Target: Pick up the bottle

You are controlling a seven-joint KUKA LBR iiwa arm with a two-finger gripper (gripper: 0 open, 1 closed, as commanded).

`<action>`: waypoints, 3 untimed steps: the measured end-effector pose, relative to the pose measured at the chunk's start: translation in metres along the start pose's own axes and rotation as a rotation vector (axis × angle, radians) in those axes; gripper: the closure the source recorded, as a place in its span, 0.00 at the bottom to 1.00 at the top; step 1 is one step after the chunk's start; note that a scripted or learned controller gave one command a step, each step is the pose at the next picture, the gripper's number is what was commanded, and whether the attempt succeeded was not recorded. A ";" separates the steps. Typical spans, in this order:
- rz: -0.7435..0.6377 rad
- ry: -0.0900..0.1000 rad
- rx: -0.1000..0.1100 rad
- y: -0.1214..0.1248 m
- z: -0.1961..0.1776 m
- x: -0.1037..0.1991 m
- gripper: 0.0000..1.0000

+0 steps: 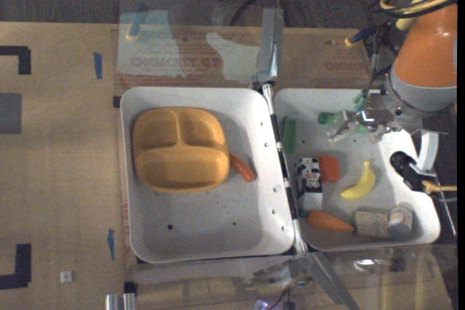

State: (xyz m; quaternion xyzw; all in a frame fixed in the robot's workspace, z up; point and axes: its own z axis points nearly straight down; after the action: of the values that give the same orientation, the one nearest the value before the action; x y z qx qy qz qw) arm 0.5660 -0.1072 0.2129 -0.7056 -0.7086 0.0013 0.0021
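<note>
Over the far right part of the right bin [341, 201], the gripper [347, 125] hangs at the end of the grey and orange arm [429, 54]. I cannot tell from this slant whether the pincer is apart or together, and I see nothing plainly clamped in it.

The task's thing, the small green bottle [326, 117], lies near the far edge of that bin, about midway along it. It is just beside the gripper, on the side toward the left bin [218, 218] (contact cannot be confirmed; the thing is small and blurred).

Other contents of the right bin:
- A long dark green piece [289, 134] lies along the left wall.
- A cow-patterned carton [309, 174] sits just beside an orange block [329, 168], near the middle.
- A banana [361, 181] lies right of the block and apart from it.
- A carrot [330, 221] lies at the near edge.
- A tan block [372, 223] and a grey cylinder [399, 220] lie side by side toward the near right corner.

Contents of the left bin:
- A yellow-orange divided plate [178, 149] occupies the far left part.
- A small orange piece [243, 168] lies against the plate's right edge.
</note>
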 end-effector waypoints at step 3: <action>-0.314 -0.003 -0.012 0.059 0.126 -0.096 0.00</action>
State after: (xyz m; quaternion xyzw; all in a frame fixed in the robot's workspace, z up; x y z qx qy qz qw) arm 0.6246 -0.2029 0.0867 -0.5861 -0.8102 -0.0021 -0.0031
